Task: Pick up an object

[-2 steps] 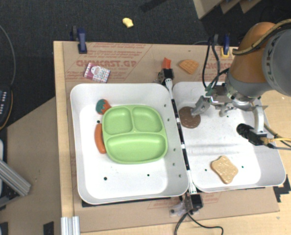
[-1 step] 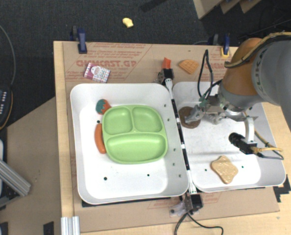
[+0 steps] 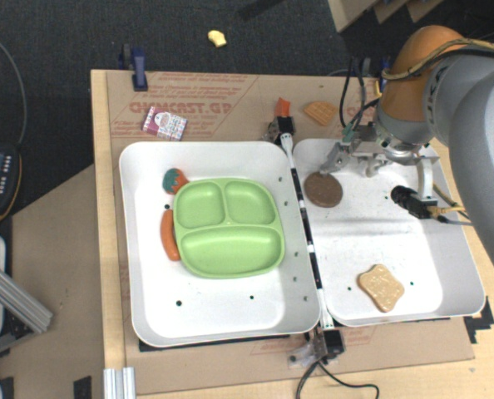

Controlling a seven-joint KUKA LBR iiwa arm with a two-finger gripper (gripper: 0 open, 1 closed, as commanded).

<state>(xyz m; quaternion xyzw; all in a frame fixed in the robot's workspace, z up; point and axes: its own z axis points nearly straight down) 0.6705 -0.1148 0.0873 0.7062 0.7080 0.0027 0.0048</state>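
1. At the far left corner of the cardboard sheet [image 3: 230, 98] under the bins, a blue clamp [image 3: 135, 65] grips the edge. Near it a small pink and white packet [image 3: 164, 123] lies flat on the cardboard.
2. The left bin [image 3: 147, 289] holds a green divided plate [image 3: 228, 227] near its middle.
3. An orange sausage-shaped piece [image 3: 170, 235] lies against the plate's left edge. A small teal and orange thing [image 3: 175, 179] sits just beyond it at the plate's far left corner.
4. On the dark floor past the bench lies a small yellow scrap [image 3: 217, 37].
5. Where the bins meet at the far side, an orange and black clamp [image 3: 282, 121] sits. A tan cracker-like piece [image 3: 319, 112] lies on the cardboard just right of it, outside the bins.
6. In the right bin [image 3: 430, 264], a brown disc [image 3: 323, 189] lies flat near the far left corner.
7. The gripper [image 3: 347, 158] hangs low over that corner, just beside the disc on its far right side. From here I cannot tell how wide it is open, nor whether it has hold of anything.
8. A tan toast-like piece [image 3: 381, 288] lies near the front of the right bin, well apart from the disc.
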